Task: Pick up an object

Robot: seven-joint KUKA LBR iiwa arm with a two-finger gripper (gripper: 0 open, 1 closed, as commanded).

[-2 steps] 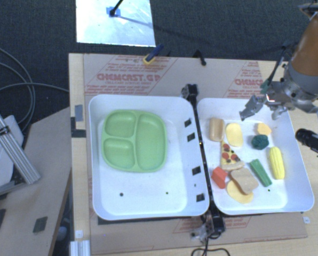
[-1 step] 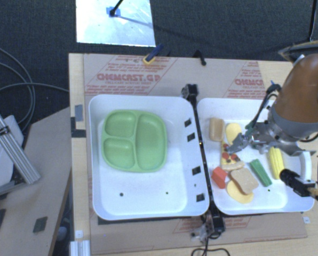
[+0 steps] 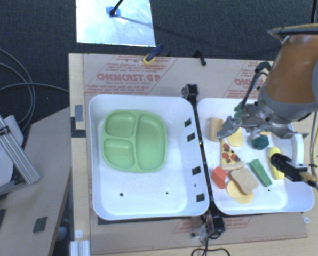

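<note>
1. Two white bins are sitting side by side on the bench: the left bin point(image 3: 103, 196) is holding a green divided plate point(image 3: 133, 141), and the right bin point(image 3: 292, 201) is holding a scatter of toy food.
2. Lying in the right bin are a pizza slice point(image 3: 229, 157), a red piece point(image 3: 219, 177), a bread slice point(image 3: 245, 180), a green stick point(image 3: 261, 172), a yellow banana-like piece point(image 3: 277, 163) and a tan wedge point(image 3: 216, 128).
3. The arm is reaching in from the right, and the gripper point(image 3: 229, 126) is hanging low over the bin's upper part, just beside the tan wedge and a yellow round piece point(image 3: 235, 138).
4. Whether its jaws are parted or closed I cannot tell, and nothing is showing between them.
</note>
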